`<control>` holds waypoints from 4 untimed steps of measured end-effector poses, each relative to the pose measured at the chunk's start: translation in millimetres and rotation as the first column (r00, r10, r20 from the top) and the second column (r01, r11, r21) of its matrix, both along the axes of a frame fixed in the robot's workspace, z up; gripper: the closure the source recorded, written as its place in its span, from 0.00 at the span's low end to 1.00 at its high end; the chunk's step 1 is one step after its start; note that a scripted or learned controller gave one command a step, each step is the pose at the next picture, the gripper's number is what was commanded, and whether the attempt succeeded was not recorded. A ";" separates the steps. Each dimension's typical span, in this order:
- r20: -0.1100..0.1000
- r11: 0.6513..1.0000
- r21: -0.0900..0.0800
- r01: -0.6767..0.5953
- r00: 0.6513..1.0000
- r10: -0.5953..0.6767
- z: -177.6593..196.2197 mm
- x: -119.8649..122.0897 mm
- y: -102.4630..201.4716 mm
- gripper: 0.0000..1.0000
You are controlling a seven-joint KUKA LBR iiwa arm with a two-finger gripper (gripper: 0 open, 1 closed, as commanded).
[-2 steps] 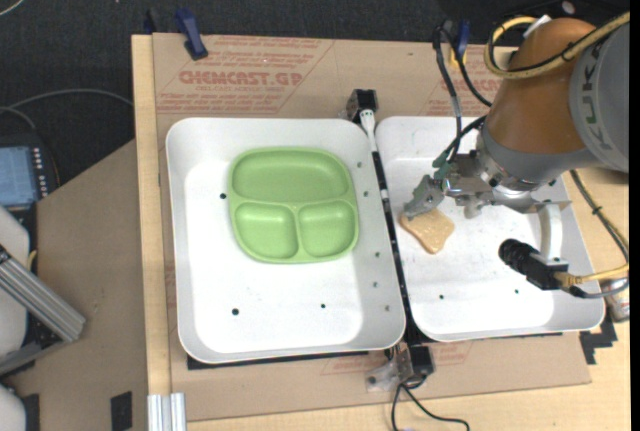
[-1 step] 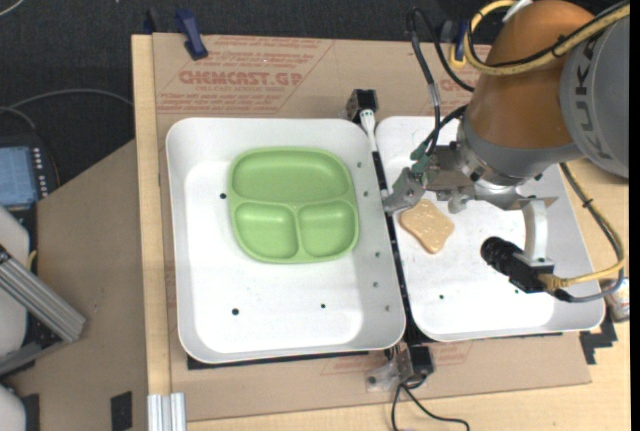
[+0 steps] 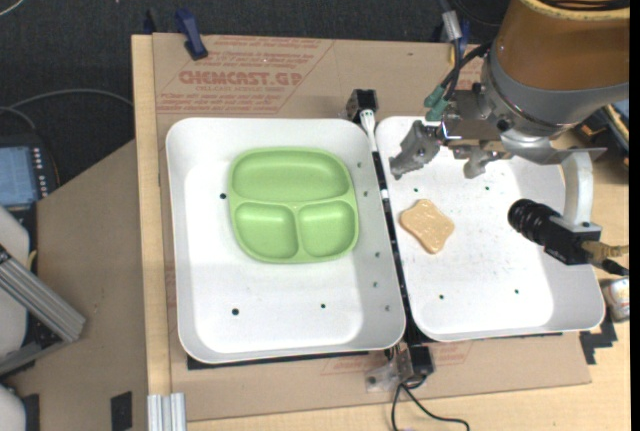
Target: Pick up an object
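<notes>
A tan, toast-shaped piece (image 3: 427, 225) lies flat in the right bin (image 3: 500, 314), near its left wall. My gripper (image 3: 445, 159) hangs over the far left part of that bin, just beyond the toast and apart from it. Its two grey fingers (image 3: 410, 153) are spread wide, so it is open with nothing between them. A light green divided plate (image 3: 294, 204) with three compartments rests in the left bin (image 3: 280, 319).
The two white bins sit side by side on a cardboard sheet (image 3: 240, 74), with a black clip (image 3: 360, 104) at the far end of the seam between them. The arm's large grey and orange body covers the right bin's far right corner.
</notes>
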State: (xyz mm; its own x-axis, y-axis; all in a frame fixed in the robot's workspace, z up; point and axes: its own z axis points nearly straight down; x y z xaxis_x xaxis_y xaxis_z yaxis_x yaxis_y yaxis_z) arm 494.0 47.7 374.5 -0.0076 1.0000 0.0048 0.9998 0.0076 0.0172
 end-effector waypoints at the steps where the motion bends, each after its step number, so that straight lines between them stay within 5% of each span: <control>1: -0.013 1.000 -0.005 0.006 1.000 -0.006 2.0 0.3 -2.9 1.00; 3: -0.021 1.000 -0.005 0.009 1.000 -0.009 -1.8 -14.8 -15.1 1.00; 4: -0.011 1.000 -0.002 0.000 1.000 0.000 40.3 -14.4 49.8 1.00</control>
